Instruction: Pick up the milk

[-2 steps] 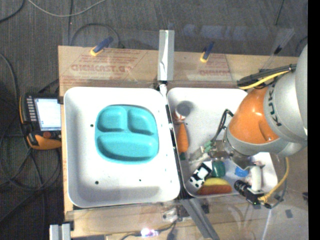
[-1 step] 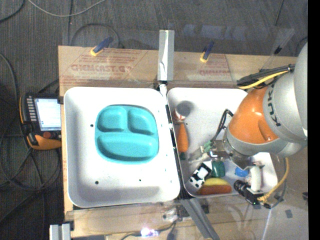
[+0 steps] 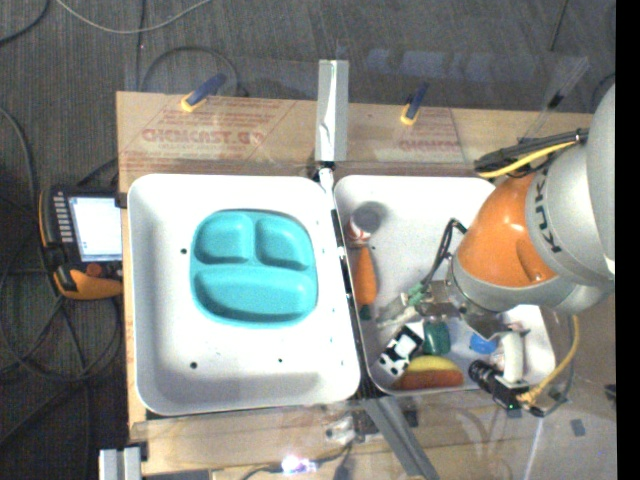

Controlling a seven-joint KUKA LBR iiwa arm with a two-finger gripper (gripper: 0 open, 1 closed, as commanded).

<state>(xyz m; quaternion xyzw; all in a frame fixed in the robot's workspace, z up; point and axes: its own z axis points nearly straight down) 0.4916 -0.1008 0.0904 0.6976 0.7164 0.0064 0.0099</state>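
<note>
Grey arm point(image 3: 600, 208), orange band point(image 3: 510, 238), black cable point(image 3: 445, 248)

Two white bins sit side by side: the left bin point(image 3: 150, 368) and the right bin point(image 3: 400, 208). The left one holds one teal divided tray point(image 3: 255, 266). The right one holds one carrot point(image 3: 365, 276), one black-and-white carton point(image 3: 402, 350), one green item point(image 3: 436, 337) and one yellow-and-red fruit point(image 3: 432, 371).

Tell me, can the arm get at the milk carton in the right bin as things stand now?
Probably yes. The milk carton lies near the front of the right bin, and the arm hangs just beside it. Its top looks uncovered, though the apple and carrot crowd close.
</note>
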